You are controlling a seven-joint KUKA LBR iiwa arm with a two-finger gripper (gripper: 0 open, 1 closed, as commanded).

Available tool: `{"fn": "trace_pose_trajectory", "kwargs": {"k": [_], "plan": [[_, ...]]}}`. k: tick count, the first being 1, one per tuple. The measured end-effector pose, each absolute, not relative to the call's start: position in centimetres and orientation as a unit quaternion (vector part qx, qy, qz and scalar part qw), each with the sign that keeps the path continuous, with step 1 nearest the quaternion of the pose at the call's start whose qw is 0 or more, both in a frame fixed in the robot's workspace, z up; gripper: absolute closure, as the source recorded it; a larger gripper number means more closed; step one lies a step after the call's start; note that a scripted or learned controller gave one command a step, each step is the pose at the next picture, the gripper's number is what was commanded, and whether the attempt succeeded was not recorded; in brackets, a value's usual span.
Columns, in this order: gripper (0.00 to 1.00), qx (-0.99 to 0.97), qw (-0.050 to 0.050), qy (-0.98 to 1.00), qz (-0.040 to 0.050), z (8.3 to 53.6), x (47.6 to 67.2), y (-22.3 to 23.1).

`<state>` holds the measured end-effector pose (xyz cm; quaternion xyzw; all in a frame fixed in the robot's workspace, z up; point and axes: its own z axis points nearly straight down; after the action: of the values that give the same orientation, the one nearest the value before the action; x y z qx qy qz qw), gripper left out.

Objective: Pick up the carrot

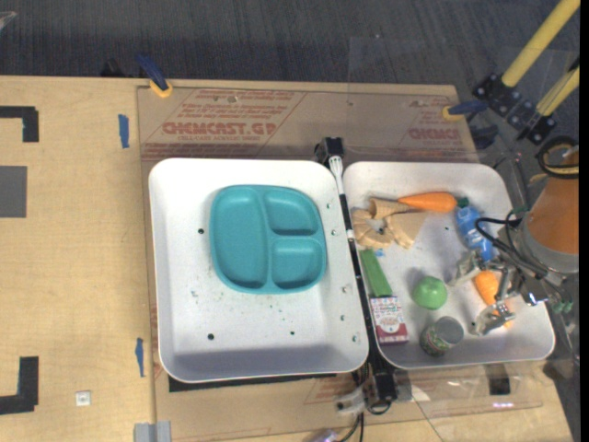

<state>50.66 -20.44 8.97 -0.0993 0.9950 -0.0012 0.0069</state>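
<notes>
Camera view shows the carrot (428,203) lying untouched at the right bin's (527,341) far side; the claw (497,304) hangs nearer, its grip unreadable. Judged so, reaching and grasping remain.

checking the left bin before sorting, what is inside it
A teal plastic divided plate with three compartments, nothing in them, lies in the shallow white left bin. Dark specks dot the bin floor. What lies under the plate is covered.

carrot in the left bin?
No, the carrot lies in the right bin, near its far edge; the left bin holds the teal divided plate.
</notes>
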Motion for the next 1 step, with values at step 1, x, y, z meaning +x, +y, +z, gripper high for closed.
{"fn": "trace_pose_trajectory", "kwargs": {"k": [1], "plan": [[1.00, -0.101, 0.014, 0.995, -0.0036, 10.33, 51.19, -20.36]]}}
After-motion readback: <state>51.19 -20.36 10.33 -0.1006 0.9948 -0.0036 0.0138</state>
